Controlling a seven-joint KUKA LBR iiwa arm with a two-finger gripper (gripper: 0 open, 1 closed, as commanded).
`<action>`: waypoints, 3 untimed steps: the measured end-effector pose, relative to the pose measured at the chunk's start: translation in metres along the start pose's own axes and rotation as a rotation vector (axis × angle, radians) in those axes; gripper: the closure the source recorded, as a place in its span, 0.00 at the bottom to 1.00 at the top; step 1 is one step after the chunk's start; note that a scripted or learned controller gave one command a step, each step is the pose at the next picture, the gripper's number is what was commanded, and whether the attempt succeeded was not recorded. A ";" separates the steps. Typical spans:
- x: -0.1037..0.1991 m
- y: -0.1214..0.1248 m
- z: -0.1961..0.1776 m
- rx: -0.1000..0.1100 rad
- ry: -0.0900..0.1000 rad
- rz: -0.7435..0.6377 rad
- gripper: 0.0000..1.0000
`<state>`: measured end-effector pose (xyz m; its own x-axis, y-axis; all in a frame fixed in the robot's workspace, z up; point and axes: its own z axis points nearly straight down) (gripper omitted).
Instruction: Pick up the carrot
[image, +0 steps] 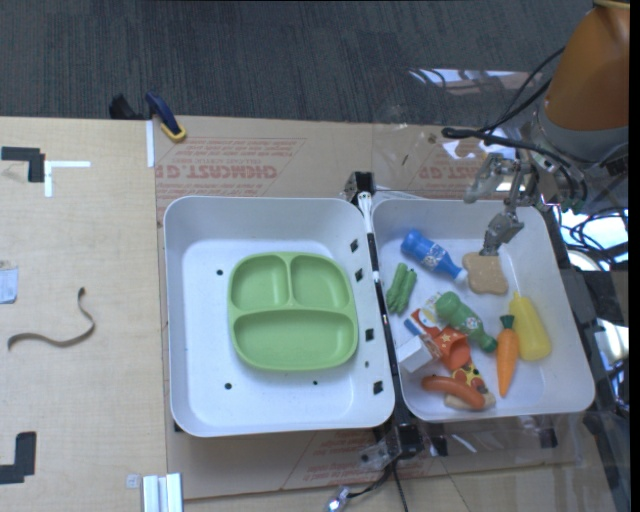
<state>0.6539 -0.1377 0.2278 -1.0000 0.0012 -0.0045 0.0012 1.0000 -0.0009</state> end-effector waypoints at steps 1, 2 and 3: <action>0.057 -0.018 0.033 0.000 0.000 -0.034 0.00; 0.138 -0.014 0.126 -0.001 0.002 -0.197 0.00; 0.170 -0.039 0.135 -0.002 0.001 -0.449 0.00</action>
<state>0.4847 -0.1767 0.0925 -0.9012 -0.4334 -0.0031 -0.4334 0.9012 -0.0008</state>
